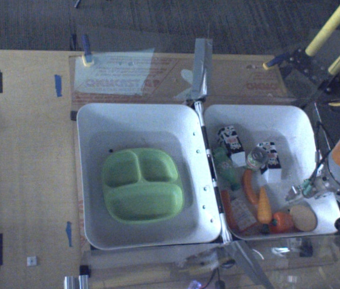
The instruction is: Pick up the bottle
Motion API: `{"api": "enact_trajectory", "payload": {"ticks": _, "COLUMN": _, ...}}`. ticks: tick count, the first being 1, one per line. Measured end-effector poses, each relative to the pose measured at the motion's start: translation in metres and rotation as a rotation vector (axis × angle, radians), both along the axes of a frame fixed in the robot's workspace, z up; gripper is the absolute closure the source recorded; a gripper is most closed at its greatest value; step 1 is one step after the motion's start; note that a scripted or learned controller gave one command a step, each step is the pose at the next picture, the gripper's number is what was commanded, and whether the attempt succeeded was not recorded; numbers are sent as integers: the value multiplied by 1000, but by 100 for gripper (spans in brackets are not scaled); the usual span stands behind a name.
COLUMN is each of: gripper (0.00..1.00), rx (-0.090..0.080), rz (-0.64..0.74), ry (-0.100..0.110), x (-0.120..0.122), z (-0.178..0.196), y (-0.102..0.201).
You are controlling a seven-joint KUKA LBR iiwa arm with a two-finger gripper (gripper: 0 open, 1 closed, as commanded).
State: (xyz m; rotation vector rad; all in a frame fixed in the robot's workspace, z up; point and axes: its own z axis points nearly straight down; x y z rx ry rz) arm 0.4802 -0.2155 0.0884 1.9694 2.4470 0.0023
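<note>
From my seat the pick looks barely begun; the bottle (pixel 256 157) lies untouched in the right bin (pixel 305 118), toward its middle, between the two black-and-white cartons, and nothing of it is lifted.

Nearest me along that bin's front edge I count one red tomato-like piece (pixel 281 221), one tan roundish piece (pixel 304 218) just beside it, and one flat reddish packet (pixel 239 212); a little further in, two orange carrot-like pieces (pixel 264 205) and one green item (pixel 225 170) against the divider.

The gripper (pixel 305 188) hangs over the right side of the bin, near the tan piece and well apart from the bottle; I cannot tell how its fingers are set, and I see nothing between them.

Further back stand two black-and-white cartons (pixel 230 139).

In the left bin (pixel 91 161) lies one green divided tray (pixel 142 185) with three compartments; two bins in all.

I judge that the reach, the grasp and the lift all remain.
</note>
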Motion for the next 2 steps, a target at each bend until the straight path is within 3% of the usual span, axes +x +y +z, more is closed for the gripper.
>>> {"api": "enact_trajectory", "payload": {"ticks": 1, "gripper": 100, "rx": -2, "rz": -36, "ry": -1, "x": 31, "z": 63, "y": 15}}
{"api": "enact_trajectory", "payload": {"ticks": 2, "gripper": 100, "rx": -2, "rz": 97, "ry": -2, "x": 16, "z": 152, "y": 60}}
